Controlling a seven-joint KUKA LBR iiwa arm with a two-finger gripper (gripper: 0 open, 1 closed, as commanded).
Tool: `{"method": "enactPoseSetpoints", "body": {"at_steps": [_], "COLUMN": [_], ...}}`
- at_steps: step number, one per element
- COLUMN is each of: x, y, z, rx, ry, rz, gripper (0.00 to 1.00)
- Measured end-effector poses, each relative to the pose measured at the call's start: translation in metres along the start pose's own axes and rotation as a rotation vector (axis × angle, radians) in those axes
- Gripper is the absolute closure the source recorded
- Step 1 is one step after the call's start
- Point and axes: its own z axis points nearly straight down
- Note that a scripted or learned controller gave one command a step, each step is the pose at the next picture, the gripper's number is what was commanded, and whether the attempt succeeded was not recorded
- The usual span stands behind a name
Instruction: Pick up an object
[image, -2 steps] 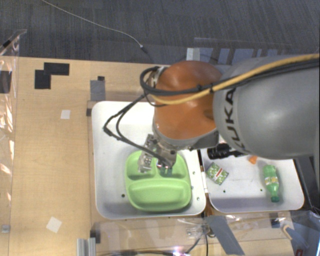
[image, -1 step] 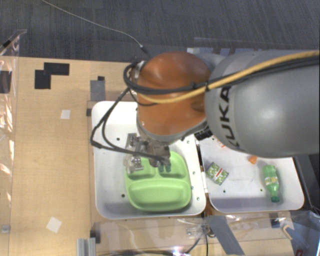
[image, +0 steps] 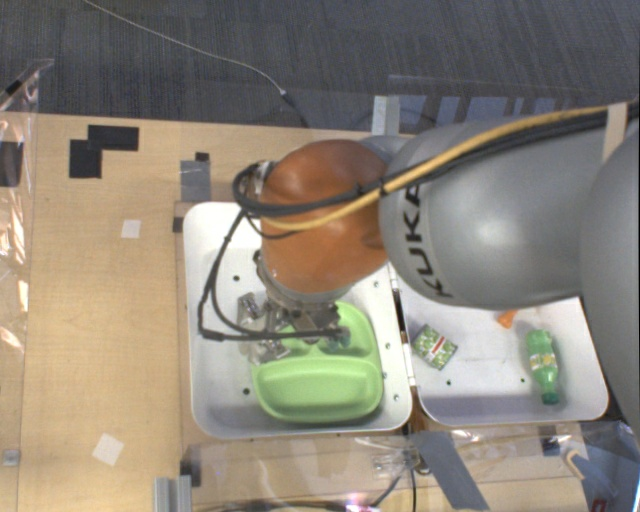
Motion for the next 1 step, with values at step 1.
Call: {"method": "enactPoseSetpoints", "body": {"at_steps": [1], "x": [0.0003], "y": [0.0011], "z": [-0.0021], "rx": [0.001], "ry": [-0.004], "rz": [-0.197], "gripper": [1.0]}}
